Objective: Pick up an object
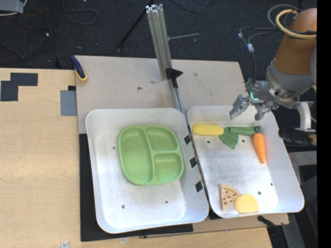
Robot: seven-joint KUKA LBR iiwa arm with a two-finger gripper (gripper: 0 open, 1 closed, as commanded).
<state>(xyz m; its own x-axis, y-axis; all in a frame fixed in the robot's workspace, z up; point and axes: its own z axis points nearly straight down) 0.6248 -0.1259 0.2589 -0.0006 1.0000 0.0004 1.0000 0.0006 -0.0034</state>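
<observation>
The right bin holds a yellow corn cob with green husk, an orange carrot, a pizza slice and a yellow round piece. My gripper hangs above the bin's far edge, over the corn's green husk end. Its two fingers are spread apart with nothing between them. The left bin holds a green divided plate.
A metal post rises behind the bins, with a black clamp at its base. Black clips sit along the seam between the bins. Cables lie on the dark floor behind the bench. Wooden boards flank the left side.
</observation>
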